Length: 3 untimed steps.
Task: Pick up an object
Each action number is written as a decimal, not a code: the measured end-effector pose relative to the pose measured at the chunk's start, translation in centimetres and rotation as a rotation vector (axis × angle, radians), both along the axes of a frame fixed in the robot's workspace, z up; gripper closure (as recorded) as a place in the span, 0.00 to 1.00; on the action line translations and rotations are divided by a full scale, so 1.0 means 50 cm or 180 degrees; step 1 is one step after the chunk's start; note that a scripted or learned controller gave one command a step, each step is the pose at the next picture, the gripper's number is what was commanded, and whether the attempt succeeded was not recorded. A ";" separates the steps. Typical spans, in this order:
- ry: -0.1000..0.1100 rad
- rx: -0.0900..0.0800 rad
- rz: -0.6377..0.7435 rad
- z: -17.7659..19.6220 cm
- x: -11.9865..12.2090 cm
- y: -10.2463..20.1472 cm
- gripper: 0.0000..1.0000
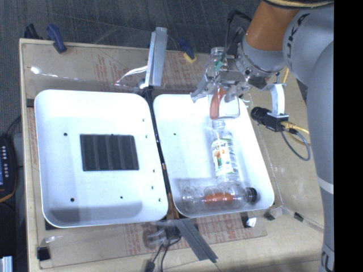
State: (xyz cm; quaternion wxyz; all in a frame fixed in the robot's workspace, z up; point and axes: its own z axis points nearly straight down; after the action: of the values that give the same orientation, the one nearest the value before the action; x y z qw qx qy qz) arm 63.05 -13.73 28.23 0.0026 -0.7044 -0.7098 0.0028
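Clear bottle [224, 154] lies just below the hand [218, 95]; its grip state is unclear.

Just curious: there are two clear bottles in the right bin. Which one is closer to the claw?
The labelled bottle lying lengthwise, its neck pointing up toward the claw. The other bottle lies crosswise along the bin's near edge, farther away.
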 end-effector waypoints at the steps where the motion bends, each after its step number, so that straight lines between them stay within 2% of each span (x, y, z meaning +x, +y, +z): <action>1: 0.0003 0.0012 0.0837 -0.104 0.051 -0.067 0.00; 2: -0.0004 0.0011 0.0983 -0.168 0.052 -0.137 0.00; 3: -0.0016 0.0003 0.0825 -0.072 0.052 -0.147 0.00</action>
State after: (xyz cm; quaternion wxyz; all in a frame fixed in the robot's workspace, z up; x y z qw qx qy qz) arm 65.67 -21.06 24.65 0.0009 -0.6067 -0.7949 0.0010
